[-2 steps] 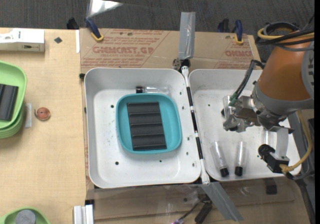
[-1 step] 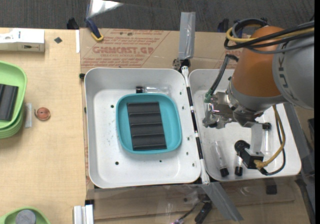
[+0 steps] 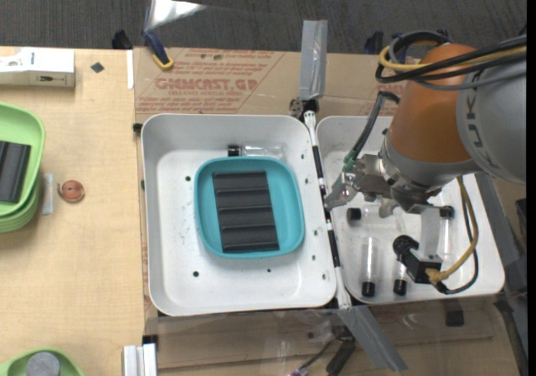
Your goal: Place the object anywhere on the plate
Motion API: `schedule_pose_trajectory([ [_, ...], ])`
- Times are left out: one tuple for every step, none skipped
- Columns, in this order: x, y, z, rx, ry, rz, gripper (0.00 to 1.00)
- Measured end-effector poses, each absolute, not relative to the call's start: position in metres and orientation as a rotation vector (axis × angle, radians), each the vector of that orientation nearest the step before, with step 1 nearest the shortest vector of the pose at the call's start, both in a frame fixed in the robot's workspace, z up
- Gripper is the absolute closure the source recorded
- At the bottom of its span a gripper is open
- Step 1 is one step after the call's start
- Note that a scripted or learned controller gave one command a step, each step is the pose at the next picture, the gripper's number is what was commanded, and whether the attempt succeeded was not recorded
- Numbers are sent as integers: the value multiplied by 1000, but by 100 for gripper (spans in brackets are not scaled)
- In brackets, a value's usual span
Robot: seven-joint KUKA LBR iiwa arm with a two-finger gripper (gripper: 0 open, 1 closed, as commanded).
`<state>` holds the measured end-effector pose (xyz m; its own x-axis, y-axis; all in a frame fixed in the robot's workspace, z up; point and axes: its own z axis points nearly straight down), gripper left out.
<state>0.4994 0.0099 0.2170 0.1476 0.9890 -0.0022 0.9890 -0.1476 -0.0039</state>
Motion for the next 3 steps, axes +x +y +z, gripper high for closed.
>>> schedule_pose_trajectory([
  [506, 72, 190, -2339, -2094, 9, 0],
  [523, 19, 190, -2356, -2077, 7, 0],
  [549, 11, 216, -2271, -2169, 6, 0],
])
